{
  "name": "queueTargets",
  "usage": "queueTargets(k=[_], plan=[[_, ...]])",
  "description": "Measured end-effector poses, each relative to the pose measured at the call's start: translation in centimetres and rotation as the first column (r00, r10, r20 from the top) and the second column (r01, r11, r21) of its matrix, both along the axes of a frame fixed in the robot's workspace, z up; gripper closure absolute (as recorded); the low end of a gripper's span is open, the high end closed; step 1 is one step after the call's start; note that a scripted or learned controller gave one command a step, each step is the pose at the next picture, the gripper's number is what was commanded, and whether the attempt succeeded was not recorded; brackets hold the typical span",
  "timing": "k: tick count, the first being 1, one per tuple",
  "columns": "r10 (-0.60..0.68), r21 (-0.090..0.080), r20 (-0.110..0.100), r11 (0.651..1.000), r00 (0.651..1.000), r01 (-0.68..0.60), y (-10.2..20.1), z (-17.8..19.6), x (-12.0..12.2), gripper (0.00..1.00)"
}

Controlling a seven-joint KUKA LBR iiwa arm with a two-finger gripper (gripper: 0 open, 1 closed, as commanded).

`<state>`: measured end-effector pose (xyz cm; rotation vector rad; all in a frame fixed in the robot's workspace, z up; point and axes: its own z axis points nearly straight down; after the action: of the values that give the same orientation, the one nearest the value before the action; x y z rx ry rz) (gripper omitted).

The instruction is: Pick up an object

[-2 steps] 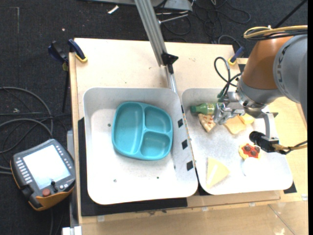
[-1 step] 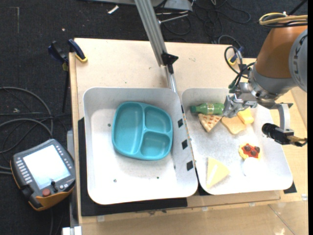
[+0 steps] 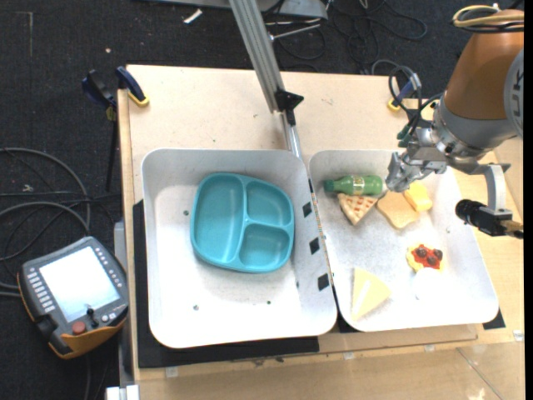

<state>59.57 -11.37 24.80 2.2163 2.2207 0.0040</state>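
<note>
Since the food pieces all lie loose in the right bin (image 3: pixel 466 302), the gripper (image 3: pixel 400 176) hangs low over that bin's far end, just beside the green bottle (image 3: pixel 353 185) and above the bread (image 3: pixel 396 210). Whether its fingers are apart or together I cannot tell from this angle. Nothing looks lifted yet. A blue tray (image 3: pixel 243 223) sits alone in the left bin (image 3: pixel 166 307), presumably out of the way.
</note>
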Motion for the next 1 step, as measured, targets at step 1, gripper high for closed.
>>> queueTargets(k=[1], plan=[[0.005, 0.002, -0.006, 1.000, 1.000, -0.005, 4.75, -1.06, 0.54, 1.00]])
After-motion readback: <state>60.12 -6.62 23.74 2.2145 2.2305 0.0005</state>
